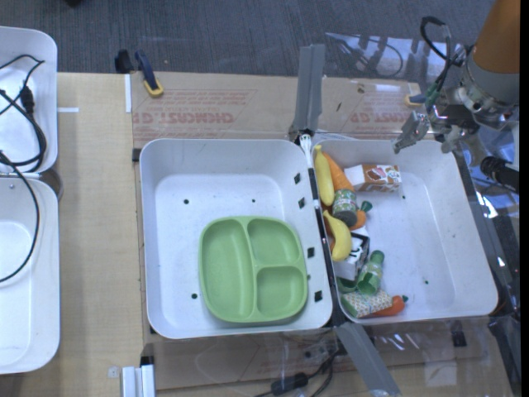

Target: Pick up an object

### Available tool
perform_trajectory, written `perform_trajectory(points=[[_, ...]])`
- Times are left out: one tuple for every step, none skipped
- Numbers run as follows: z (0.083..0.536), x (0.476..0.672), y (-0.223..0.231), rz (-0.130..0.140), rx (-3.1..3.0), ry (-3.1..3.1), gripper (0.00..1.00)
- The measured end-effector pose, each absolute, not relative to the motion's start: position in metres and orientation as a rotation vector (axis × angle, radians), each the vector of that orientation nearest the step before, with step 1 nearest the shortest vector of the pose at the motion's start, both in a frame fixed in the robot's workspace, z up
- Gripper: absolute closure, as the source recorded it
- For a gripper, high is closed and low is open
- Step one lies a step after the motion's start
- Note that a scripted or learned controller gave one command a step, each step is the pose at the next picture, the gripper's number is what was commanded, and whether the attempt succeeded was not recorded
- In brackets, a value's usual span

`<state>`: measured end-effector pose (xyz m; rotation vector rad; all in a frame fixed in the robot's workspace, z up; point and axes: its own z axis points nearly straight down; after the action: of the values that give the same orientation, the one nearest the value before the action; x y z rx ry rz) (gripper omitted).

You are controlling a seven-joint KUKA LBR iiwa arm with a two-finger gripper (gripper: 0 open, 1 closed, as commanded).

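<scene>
Objects for picking lie heaped in the right bin, against its left wall. Nearest us we note a carrot at that bin's front, then a green bottle, two bananas, and a small carton toward its back. Left of that bin, the left bin holds a green divided plate. Above the right bin's far right corner hangs the gripper, fingers spread, grasping nothing.

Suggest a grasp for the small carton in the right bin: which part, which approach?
Take the small carton across its short width, coming straight down. It lies flat and roughly level across the view, apart from the pile along the divider, with bare bin floor above and below its long edges for the fingers. Its left end nears the carrot, so grip mid-body or toward the right end.
</scene>
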<state>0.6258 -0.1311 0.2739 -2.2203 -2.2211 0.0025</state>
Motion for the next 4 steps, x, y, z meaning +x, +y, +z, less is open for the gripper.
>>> perform_trajectory(points=[[0.133,0.658,-0.140,0.004,-2.051,-2.376,0.00],[0.105,0.664,-0.117,-0.007,-2.209,-2.260,0.00],[0.123,0.668,-0.120,-0.019,-2.222,-2.269,1.00],[0.093,0.659,-0.161,-0.001,-2.277,-2.168,1.00]])
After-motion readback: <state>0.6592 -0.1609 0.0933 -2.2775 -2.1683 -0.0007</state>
